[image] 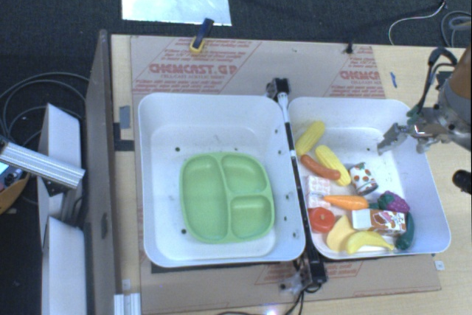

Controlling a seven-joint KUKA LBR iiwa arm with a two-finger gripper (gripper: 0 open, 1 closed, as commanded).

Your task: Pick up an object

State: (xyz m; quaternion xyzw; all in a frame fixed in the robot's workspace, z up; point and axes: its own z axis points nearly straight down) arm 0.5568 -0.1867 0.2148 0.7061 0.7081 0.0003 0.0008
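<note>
a banana (366,240) is lying at the lower right of the frame in the right bin (431,188), touching a tomato (321,219) and a small carton (386,220). above them a carrot (345,201), a sausage (319,167) and corn (309,136) are crowding together. the gripper (394,136) is hovering at the bin's upper right edge, fingers spread, grasping nothing. a green tray (227,197) is sitting in the left bin (166,129).

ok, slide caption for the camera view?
Gripper poised over right bin of toy food; green tray in left bin.
</note>
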